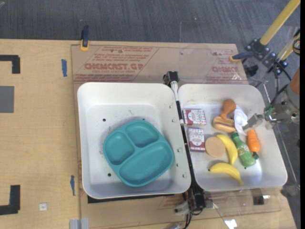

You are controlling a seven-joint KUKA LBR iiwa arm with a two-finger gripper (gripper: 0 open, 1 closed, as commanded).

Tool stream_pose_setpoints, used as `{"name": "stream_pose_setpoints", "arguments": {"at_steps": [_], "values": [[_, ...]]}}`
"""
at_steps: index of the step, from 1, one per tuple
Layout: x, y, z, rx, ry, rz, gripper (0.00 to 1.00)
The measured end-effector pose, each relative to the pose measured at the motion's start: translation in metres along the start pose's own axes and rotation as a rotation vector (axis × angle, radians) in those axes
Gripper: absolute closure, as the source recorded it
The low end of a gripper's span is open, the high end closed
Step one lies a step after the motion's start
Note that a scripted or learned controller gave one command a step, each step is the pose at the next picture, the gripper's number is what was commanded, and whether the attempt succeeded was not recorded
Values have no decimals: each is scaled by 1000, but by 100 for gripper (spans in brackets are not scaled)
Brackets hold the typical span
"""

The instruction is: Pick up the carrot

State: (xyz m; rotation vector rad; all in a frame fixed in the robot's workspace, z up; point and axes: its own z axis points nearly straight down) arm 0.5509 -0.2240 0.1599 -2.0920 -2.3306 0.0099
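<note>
Carrot [253, 141]: lay in the right bin [271, 175], near that bin's right wall, its length running roughly toward and away from you.
Neighbours: the green bottle [244, 152] sat just beside the carrot on its left, apparently touching, with a banana [230, 147] past that (a crowded corner, you'll agree).
Gripper [252, 122]: hung just above the carrot's far end, over a white crumpled item [240, 116]; you could not tell from this view how the pincer stood, wide or narrow, and nothing was seen held in it.
Risk, wrong grab: a descent from there could have closed on the white item or the bottle instead, since both crowded the target.
Risk, wall: the bin's right wall was near, so one side of the pincer might have struck the rim.
Risk, roll: the carrot looked rounded and smooth; an off-centre pinch could have squirted it sideways against the bottle.
Left bin [90, 128]: held a teal divided plate [138, 152], well apart from the action.
</note>
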Motion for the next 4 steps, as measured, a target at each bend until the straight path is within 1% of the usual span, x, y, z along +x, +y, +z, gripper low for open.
{"name": "stream_pose_setpoints", "arguments": {"at_steps": [1,2,3,4], "values": [[8,11,60,-22,10,25,0],[5,9,52,-20,3,27,100],[72,-5,69,-25,-14,-87,100],[130,-2,-6,-20,-3,-34,100]]}}
